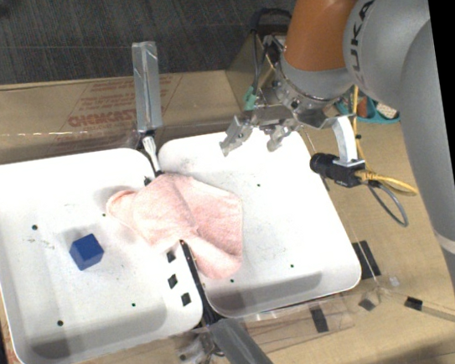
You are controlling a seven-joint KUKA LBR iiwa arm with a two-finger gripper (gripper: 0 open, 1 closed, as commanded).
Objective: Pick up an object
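Note:
A pink cloth [186,217] lies crumpled across the divider between the two white bins, most of it in the right bin [303,233]. A small blue cube [87,250] sits in the left bin [20,208]. My gripper [256,135] hangs over the back edge of the right bin, above and to the right of the cloth. Its two fingers stand apart, with nothing between them.
A grey metal post [147,91] rises behind the bins at the divider. Flat cardboard [49,119] lies under and behind the bins. A black cable plug and yellow wires [353,171] hang off the arm by the right bin's right side.

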